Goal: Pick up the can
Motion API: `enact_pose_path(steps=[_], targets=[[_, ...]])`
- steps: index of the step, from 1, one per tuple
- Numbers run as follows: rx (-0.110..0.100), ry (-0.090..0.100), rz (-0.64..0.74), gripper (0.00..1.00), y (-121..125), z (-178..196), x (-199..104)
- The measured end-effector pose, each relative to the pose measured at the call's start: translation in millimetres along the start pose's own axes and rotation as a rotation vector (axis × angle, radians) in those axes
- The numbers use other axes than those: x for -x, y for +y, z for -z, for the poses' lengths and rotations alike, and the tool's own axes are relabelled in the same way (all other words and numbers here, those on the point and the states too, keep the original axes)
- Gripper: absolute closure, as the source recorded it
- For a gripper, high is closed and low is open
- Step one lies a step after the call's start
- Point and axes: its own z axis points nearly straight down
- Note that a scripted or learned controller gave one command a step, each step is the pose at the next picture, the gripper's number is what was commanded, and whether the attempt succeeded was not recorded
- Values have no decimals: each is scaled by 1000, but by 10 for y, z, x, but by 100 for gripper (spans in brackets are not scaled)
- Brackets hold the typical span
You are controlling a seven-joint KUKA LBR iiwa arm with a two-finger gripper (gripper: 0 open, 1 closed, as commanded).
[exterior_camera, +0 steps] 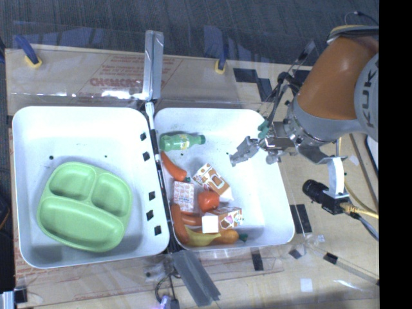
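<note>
Can, small red rounded body (207, 200) | camera view: in right shallow white bin (273, 192), mid-heap, toward its near side | partly hidden by brown-and-white cartons (212, 179) touching it; ends unclear, long axis and heading cannot be told | grey two-finger gripper (242, 152) over the bin's bare floor, well apart from can; whether released or clenched cannot be told.

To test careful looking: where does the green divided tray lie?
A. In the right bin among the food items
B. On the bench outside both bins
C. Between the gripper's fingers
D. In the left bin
D: the green divided tray rests on the floor of the left bin, apart from the gripper over the right bin.
</note>
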Motion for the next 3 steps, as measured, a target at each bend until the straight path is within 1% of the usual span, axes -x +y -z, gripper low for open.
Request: enact_pose_path(steps=[1, 2, 3], targets=[[-2, 0, 5, 100, 6, 100, -2], [-2, -1, 6, 0, 6, 101, -3], [6, -2, 60, 0, -360, 1291, 26]])
